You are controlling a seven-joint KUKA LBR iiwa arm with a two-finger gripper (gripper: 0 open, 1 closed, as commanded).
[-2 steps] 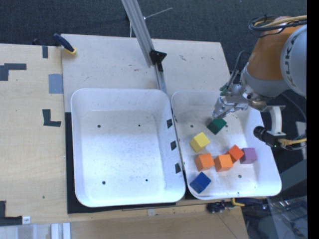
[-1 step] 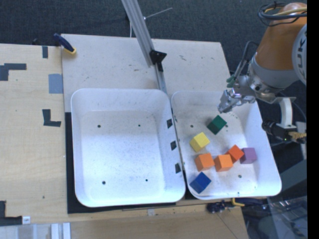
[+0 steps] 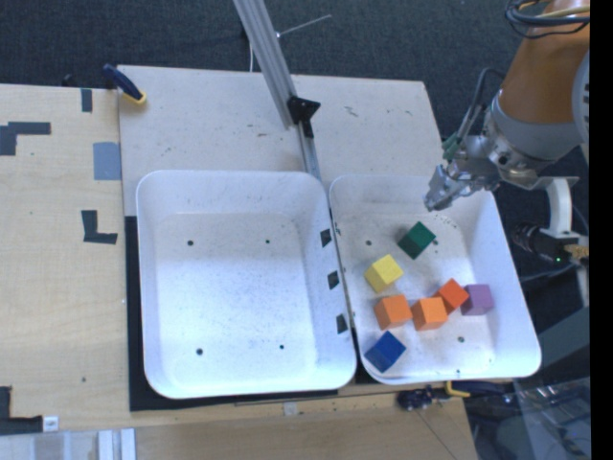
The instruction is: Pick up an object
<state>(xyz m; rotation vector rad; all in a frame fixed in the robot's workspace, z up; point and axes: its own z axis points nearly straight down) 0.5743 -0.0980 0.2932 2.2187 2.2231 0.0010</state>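
Even, bright overhead light, faint shadows; the white bins (image 3: 239,185) look slightly overexposed, the image perhaps soft.

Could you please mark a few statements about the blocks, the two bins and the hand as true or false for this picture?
1. All the blocks lie in the right bin. True.
2. The green block is the block nearest the hand. True.
3. The hand holds the yellow block. False: the yellow block lies on the bin floor, apart from the hand.
4. The blue block sits at the near end of the row, closest to the bin's front rim. True.
5. The purple block lies in the left bin. False: it lies in the right bin, beside an orange block.
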